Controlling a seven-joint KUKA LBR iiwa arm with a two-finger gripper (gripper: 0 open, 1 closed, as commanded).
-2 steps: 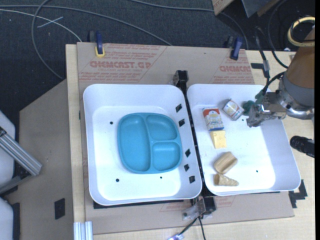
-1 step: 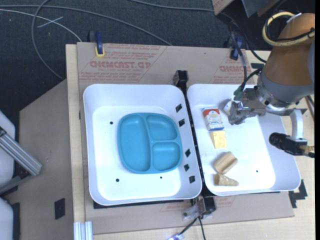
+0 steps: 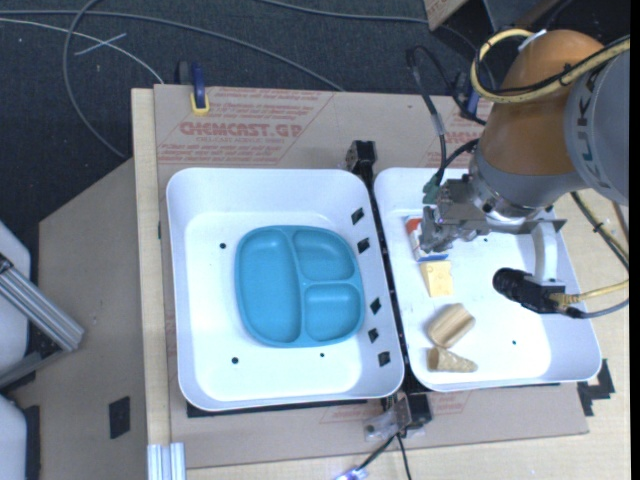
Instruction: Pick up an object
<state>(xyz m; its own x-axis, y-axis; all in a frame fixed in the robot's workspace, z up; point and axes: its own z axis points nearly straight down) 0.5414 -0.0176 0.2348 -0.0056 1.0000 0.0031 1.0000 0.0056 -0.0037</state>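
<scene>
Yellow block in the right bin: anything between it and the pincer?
Nothing visible. The pincer hangs just above the small yellow rectangular block, with bare white bin floor around it. The tan wooden pieces lie nearer the camera, clear of that path.

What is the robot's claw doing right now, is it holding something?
Gripper: low in the right bin, just above the yellow block; open or shut cannot be told.

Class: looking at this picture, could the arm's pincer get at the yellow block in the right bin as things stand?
Probably yes. The pincer hangs just above the yellow block, with nothing lying over it.
</scene>
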